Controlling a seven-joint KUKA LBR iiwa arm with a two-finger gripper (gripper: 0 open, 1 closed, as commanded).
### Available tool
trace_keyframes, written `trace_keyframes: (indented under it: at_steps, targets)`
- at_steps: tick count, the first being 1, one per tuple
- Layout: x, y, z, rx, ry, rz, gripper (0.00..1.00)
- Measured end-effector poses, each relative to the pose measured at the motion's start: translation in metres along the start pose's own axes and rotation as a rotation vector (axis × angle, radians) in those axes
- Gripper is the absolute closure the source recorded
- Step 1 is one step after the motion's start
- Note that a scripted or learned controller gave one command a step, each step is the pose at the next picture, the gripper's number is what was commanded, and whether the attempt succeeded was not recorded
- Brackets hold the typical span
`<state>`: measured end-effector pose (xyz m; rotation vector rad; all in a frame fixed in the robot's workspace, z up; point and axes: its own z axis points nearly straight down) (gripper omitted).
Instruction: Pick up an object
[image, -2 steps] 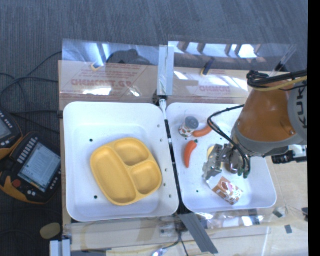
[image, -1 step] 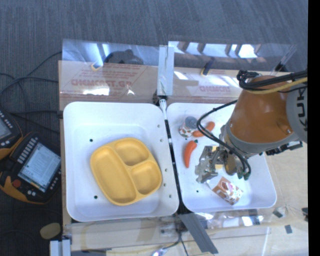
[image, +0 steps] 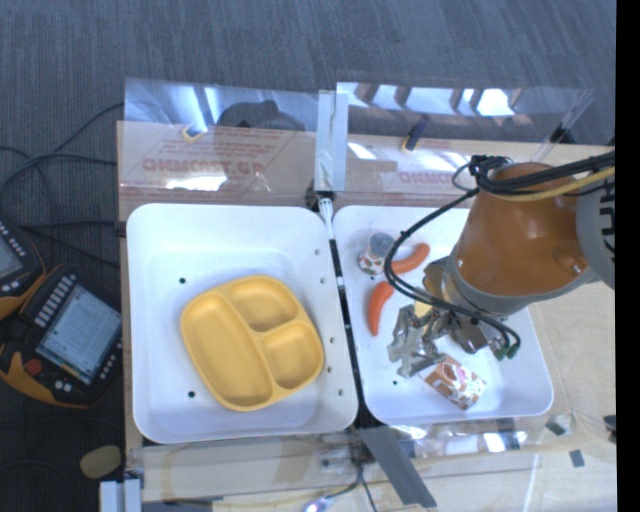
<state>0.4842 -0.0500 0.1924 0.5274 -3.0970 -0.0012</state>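
a handheld control pad (image: 62, 335) lies on the grey carpet (image: 300, 40) at the far left. the left bin (image: 160, 240) holds a yellow divided tray (image: 252, 340). in the right bin (image: 530, 395), two orange carrot-like pieces (image: 378, 305) lie near the divider beside a small round grey-and-white thing (image: 377, 250). the pincer (image: 412, 345) hangs low just above a red-and-white packet (image: 455, 382); whether it is wide or narrow, i cannot tell. the desk (image: 575, 330) carries both bins.
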Motion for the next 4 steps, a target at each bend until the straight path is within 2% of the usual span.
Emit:
trace_keyframes:
  at_steps: [1,2,3,4]
  targets:
    - [-0.025,-0.017,-0.023,-0.001,-0.002,-0.305,1.00]
    - [-0.029,-0.017,-0.052,0.000,-0.002,0.123,1.00]
    - [0.004,-0.042,-0.066,0.002,-0.003,0.425,1.00]
    - [-0.004,0.010,-0.050,0.000,-0.001,0.690,1.00]
